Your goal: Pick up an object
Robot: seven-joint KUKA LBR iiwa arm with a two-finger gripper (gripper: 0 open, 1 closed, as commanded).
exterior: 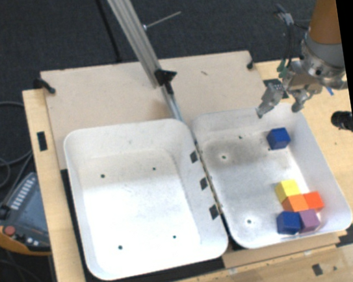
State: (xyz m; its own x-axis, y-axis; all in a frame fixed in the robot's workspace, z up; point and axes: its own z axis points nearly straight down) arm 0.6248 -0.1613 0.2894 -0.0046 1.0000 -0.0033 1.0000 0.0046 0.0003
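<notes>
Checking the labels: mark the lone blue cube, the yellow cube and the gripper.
lone blue cube [278, 138], camera view, its top face.
yellow cube [288, 187], camera view, its top face.
gripper [282, 105], camera view, midway between fingertips.

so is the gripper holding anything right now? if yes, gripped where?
Nothing held. The gripper hangs open above the far edge of the right bin, with only air between its fingers. The nearest piece, a lone blue cube, sits on the bin floor below it, untouched.

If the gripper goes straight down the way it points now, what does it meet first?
Probably the far rim of the right bin under the gripper; the lone blue cube sits nearer the camera. Depth is unclear.
</notes>
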